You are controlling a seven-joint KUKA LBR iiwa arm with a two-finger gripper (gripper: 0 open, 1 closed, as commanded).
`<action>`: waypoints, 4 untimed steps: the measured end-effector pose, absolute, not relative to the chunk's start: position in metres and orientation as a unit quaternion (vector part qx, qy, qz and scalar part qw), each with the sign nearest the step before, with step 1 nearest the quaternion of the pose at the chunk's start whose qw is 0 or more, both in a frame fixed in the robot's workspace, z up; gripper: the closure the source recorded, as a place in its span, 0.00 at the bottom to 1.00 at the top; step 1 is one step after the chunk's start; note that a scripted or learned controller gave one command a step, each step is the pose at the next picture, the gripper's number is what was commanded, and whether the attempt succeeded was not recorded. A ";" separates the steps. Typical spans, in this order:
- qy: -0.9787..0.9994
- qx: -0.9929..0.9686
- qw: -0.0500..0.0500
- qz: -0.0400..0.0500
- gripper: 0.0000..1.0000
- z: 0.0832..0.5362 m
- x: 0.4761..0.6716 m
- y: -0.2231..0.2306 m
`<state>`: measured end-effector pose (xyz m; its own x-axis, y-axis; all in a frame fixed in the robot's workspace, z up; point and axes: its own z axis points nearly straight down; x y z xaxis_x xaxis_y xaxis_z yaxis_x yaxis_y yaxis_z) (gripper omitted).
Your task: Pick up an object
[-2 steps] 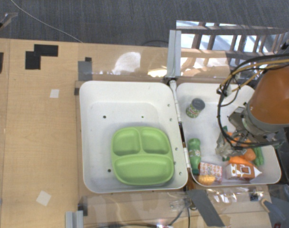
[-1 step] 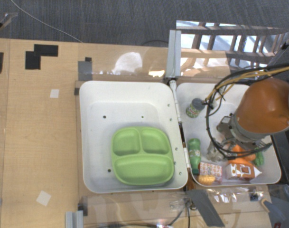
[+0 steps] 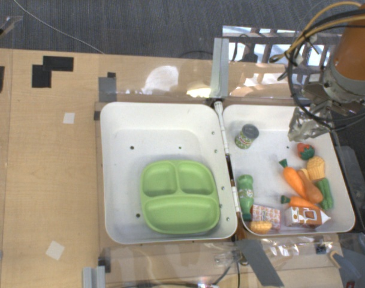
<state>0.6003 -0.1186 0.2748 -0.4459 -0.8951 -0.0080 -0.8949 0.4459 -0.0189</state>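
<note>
2 bins, gripper low at the far right

2 white bins sit side by side. Nearest in the right bin (image 3: 272, 125) lie a small carton (image 3: 306, 216) and a snack packet (image 3: 265, 216), with a green bottle (image 3: 246, 194) beside them. Carrots (image 3: 299, 185) and a corn cob (image 3: 316, 168) lie behind. The left bin (image 3: 128, 131) holds a green divided plate (image 3: 179, 195). Farther back stands a small can (image 3: 247, 136). The gripper (image 3: 303, 131) hangs over a tomato (image 3: 305, 151); I cannot tell how its jaws stand.
</note>
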 end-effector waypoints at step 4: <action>0.800 -0.600 0.005 -0.003 1.00 0.489 0.669 -0.204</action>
<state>0.6695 -0.2041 0.4888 -0.2804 -0.9599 -0.0041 -0.9598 0.2804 -0.0111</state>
